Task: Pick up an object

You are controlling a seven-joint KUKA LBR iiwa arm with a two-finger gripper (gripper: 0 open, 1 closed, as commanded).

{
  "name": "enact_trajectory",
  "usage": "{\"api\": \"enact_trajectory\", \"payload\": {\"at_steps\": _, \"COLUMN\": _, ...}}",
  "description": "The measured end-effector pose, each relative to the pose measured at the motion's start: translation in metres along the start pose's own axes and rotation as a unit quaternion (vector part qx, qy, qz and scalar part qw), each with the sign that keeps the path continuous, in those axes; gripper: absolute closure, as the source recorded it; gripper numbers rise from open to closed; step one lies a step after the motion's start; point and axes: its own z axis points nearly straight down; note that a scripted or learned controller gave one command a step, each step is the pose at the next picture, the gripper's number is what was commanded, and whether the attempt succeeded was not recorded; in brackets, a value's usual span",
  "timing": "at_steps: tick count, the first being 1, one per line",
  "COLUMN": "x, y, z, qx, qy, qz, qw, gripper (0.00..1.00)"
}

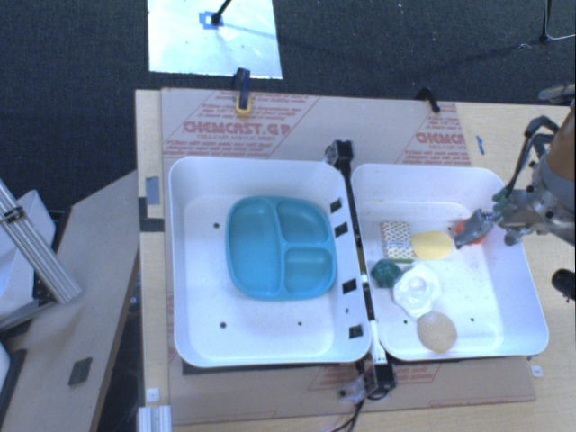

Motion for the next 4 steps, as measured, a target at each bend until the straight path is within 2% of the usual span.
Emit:
{"api": "enact_trajectory", "payload": {"at_steps": 1, "x": 0.000, "y": 0.002, "z": -0.006, "qx": -0.006, "qy": -0.001, "qz": -0.002, "qw": 1.0000, "gripper": 0.00}}
{"api": "enact_trajectory", "payload": {"at_steps": 2, "x": -0.002, "y": 0.006, "z": 0.036, "qx": -0.004, "qy": -0.001, "qz": 0.000, "qw": 1.0000, "gripper": 0.00}}
{"api": "enact_trajectory", "payload": {"at_steps": 4, "x": 0.004, "y": 0.008, "z": 0.148, "qx": -0.005, "qy": -0.001, "qz": 0.000, "qw": 1.0000, "gripper": 0.00}}
